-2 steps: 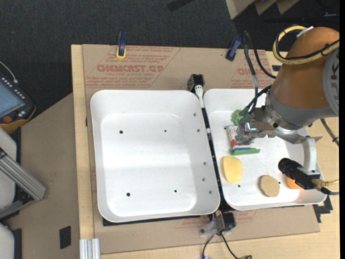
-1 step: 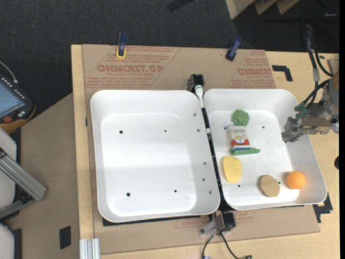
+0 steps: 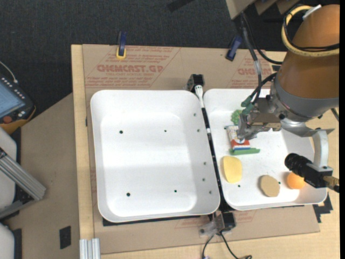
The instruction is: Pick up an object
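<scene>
Camera view: gripper [image 3: 242, 135] poised over a flat red-and-green object [image 3: 240, 146] in the right bin [image 3: 215, 104]; its closure cannot be told. Nearby lie a smooth yellow oval [image 3: 233, 169] and a tan disc [image 3: 269, 185].

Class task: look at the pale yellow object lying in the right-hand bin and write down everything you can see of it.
The pale yellow rounded object is a smooth, matte lump, roughly oval with a flatter top edge, looking like plastic or foam. It lies flat on the floor of the right shallow white bin, near that bin's left wall and toward its front. A flat green strip lies just behind it, with a small gap between them. A tan rounded piece lies to its right, apart from it. Nothing touches the yellow object except the bin floor.
</scene>
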`<move>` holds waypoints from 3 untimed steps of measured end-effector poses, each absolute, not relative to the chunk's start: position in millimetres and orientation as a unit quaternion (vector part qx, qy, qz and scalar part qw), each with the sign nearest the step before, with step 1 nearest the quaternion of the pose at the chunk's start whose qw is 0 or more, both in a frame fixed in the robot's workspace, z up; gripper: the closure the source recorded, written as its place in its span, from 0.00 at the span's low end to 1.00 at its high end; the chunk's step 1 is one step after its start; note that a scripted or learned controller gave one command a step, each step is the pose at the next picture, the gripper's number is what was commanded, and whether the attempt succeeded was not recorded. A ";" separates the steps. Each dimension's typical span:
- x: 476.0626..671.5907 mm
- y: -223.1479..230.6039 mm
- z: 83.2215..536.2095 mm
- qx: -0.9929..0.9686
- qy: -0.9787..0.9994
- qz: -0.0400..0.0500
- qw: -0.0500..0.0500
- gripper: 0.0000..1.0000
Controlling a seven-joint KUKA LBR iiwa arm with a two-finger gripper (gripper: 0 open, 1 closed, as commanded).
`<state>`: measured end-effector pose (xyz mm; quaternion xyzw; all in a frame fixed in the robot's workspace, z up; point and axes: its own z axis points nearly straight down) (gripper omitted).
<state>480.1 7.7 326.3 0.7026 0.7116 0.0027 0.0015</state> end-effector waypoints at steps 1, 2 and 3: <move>480.5 1.2 335.0 0.706 0.708 0.001 0.002 1.00; 481.2 1.3 345.2 0.706 0.708 0.002 0.003 1.00; 481.9 1.4 355.1 0.706 0.708 0.002 0.004 1.00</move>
